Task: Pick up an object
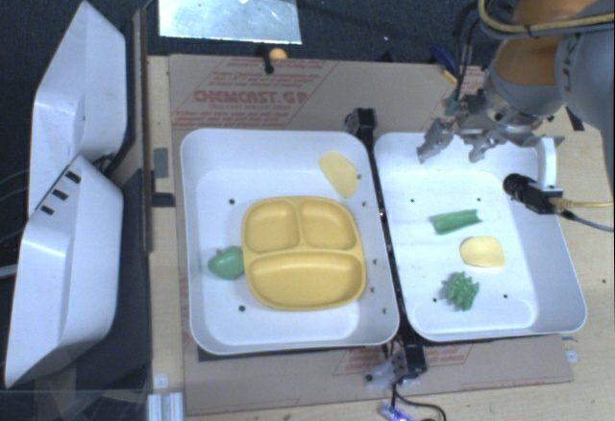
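Observation:
In the right bin (538, 309) lie a green pod-shaped piece (455, 220), a pale yellow lump (482, 252) and a small green broccoli-like cluster (460, 290). My gripper (454, 144) hangs over that bin's far edge, well above and behind these objects. It is open, with its two fingers spread apart and nothing between them.
The left bin (211, 217) holds a yellow divided tray (304, 252), a green piece (227, 262) at the tray's left and a pale yellow oval (338, 173) near the bin's far right. A black clamp (361, 120) sits between the bins at the back.

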Controlling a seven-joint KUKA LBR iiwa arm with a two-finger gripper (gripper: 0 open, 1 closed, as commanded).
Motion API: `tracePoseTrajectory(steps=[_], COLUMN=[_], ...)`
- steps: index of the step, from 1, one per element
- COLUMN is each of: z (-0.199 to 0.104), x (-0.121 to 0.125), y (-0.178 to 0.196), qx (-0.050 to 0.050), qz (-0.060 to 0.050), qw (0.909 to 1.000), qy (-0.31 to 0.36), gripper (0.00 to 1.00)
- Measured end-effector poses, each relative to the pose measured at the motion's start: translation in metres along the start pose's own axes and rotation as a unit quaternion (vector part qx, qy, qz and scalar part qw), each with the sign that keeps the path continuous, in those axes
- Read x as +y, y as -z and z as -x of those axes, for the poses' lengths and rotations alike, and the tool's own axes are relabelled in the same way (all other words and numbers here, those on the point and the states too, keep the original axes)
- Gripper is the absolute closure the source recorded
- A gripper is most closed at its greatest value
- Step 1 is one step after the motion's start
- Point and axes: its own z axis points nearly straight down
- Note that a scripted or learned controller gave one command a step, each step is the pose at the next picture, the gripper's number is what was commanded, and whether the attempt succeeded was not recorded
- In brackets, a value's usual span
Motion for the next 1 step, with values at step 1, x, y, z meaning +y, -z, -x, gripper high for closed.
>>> tracePoseTrajectory(steps=[1], z=[-0.0304], x=[-0.0496], y=[0.0908], qx=[0.000], qz=[0.004], qw=[1.0000], qy=[0.001], gripper=[0.00])
